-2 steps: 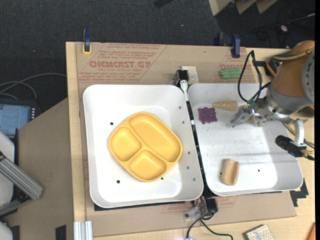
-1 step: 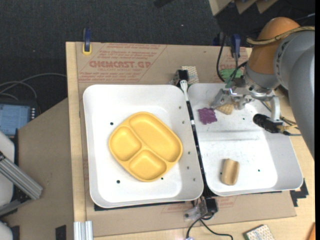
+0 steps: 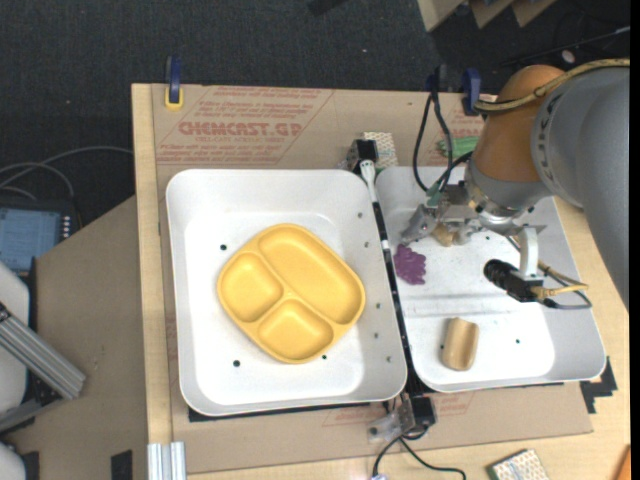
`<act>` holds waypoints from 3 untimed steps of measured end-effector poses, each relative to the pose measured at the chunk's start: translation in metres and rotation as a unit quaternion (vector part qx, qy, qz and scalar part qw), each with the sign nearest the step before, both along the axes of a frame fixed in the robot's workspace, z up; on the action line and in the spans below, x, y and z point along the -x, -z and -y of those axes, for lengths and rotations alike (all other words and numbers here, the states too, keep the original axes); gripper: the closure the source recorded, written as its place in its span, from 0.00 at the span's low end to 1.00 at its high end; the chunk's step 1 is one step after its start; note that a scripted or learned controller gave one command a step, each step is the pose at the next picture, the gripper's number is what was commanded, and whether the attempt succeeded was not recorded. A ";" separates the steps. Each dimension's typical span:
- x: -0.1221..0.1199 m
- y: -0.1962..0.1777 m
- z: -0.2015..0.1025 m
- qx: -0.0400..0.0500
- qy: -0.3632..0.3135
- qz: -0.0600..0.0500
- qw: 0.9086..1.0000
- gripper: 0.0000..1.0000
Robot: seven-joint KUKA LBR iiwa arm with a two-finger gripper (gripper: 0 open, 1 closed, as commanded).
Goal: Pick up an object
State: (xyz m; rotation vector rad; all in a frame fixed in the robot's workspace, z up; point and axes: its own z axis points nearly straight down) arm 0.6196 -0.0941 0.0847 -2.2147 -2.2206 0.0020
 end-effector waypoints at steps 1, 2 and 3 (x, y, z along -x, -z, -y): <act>-0.047 -0.001 0.024 0.003 0.001 0.005 1.000 0.00; -0.046 -0.011 0.023 0.003 0.001 0.005 1.000 1.00; 0.006 -0.106 -0.044 0.000 -0.001 0.003 1.000 1.00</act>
